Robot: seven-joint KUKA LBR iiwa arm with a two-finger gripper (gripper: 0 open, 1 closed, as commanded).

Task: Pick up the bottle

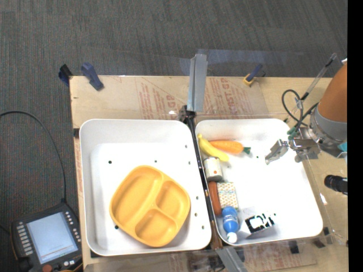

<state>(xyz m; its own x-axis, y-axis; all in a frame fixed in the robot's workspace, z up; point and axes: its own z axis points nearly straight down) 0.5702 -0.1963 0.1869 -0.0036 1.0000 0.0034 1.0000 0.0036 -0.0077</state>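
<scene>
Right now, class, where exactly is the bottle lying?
The bottle lies in the right bin, near its front-left corner, between the small patterned box behind it and the black-and-white object to its right.

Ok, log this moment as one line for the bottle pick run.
hand: over right bin, upper right, nothing between fingers | bottle: lying at right bin's front left, beside box | hand and bottle apart | pick not yet done

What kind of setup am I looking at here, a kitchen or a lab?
Most likely a robotics lab test bench: two white bins on a plywood board, a teach pendant on grey carpet, and toy food such as a carrot.
</scene>
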